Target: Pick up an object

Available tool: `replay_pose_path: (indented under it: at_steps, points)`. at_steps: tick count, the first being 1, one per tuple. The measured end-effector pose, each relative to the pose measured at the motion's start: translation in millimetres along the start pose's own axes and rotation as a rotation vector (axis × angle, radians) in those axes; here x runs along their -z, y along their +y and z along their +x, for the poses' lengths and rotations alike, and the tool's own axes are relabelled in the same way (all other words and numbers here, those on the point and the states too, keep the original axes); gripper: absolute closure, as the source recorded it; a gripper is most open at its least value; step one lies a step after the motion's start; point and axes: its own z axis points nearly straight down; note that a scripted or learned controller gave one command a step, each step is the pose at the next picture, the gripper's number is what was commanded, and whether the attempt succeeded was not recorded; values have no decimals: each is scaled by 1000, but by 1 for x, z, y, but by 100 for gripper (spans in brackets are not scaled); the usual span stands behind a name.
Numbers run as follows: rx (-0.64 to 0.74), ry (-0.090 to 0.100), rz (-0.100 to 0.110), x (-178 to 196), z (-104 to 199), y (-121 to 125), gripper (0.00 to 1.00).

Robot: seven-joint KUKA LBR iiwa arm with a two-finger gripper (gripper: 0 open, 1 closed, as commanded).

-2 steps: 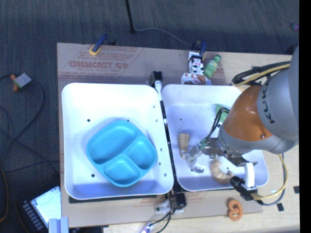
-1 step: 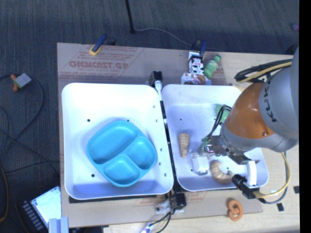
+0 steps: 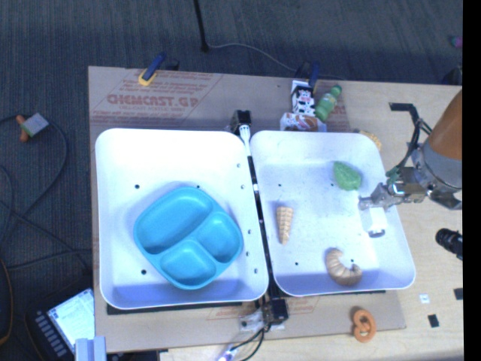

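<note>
Green lump [image 3: 347,175] sits far-right in the right bin [image 3: 316,280], just left of the gripper [image 3: 373,215]; finger state unclear. Arm should centre over it, descend straight, avoiding the bin wall.

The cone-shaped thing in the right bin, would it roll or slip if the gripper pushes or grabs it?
The cone tapers toward one end, so a sideways push would probably swing it in an arc rather than roll it straight. It lies flat on the smooth bin floor, so it may slide. Its ridged surface might help the grip; stiffness can't be judged.
</note>
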Motion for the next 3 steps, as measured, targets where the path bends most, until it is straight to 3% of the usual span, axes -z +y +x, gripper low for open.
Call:
replay_pose_path:
  at_steps: [1,2,3]
  points:
    - [4,3,1,49,55,41,100]
    - [3,4,3,47,132,20,100]
    - [2,3,3,49,152,-13,100]
